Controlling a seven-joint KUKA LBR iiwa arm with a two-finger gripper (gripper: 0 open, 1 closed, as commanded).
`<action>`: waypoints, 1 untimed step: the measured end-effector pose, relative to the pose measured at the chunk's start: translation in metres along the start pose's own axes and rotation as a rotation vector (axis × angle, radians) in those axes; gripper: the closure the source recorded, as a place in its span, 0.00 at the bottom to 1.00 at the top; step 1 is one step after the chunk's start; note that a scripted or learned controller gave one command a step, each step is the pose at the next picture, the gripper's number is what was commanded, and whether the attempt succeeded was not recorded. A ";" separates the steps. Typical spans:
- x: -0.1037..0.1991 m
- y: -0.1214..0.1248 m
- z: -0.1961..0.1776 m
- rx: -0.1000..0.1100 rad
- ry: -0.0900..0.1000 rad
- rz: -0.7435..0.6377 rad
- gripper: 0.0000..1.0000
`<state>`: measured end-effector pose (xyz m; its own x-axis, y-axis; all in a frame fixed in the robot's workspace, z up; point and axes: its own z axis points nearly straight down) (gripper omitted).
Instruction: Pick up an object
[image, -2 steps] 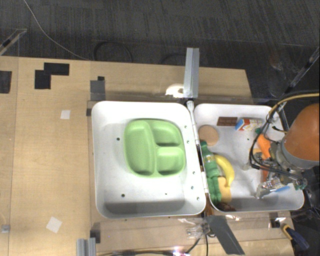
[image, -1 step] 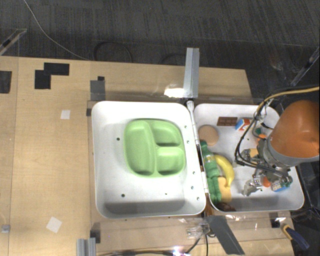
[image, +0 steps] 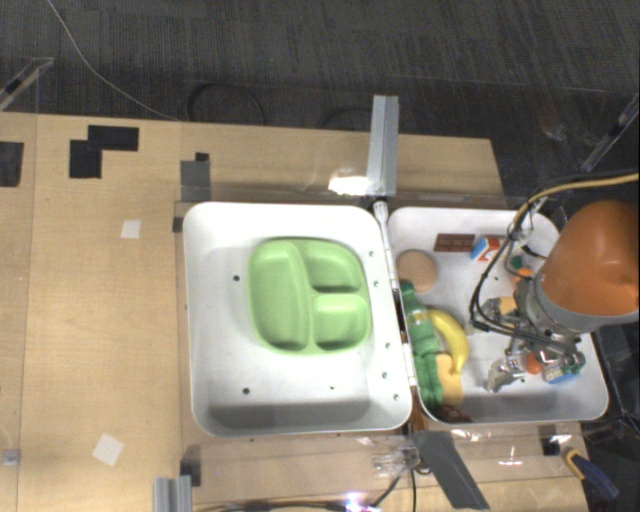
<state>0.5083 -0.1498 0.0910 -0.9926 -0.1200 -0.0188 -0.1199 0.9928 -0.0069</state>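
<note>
The end effector (image: 525, 362) hangs low in the right bin (image: 590, 405), at the lower right of the frame, beneath the arm's orange band (image: 598, 262) and a tangle of black cables. Whether it is wide, narrow or holding anything cannot be told; its tip is lost among small metal parts and clutter.

In the same bin, along its left wall, lie a yellow banana (image: 450, 335) and, touching it on the left, a green object (image: 427, 355) that runs down toward a yellow piece (image: 449, 383) near the bin's lower left corner. A tan round disc (image: 418, 269) sits above them, and a brown bar (image: 453, 241) lies near the bin's top edge. Small red, blue and orange items (image: 553, 369) lie just beside the end effector.

The left bin (image: 215, 300), in the middle of the frame, holds a light green divided tray (image: 305, 293). Both bins rest on the wooden bench (image: 90, 340).
</note>
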 end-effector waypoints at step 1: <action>0.009 -0.029 0.000 0.000 -0.003 -0.499 0.00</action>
<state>0.5023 -0.1795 0.0909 -0.8141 -0.5805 -0.0155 -0.5803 0.8143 -0.0161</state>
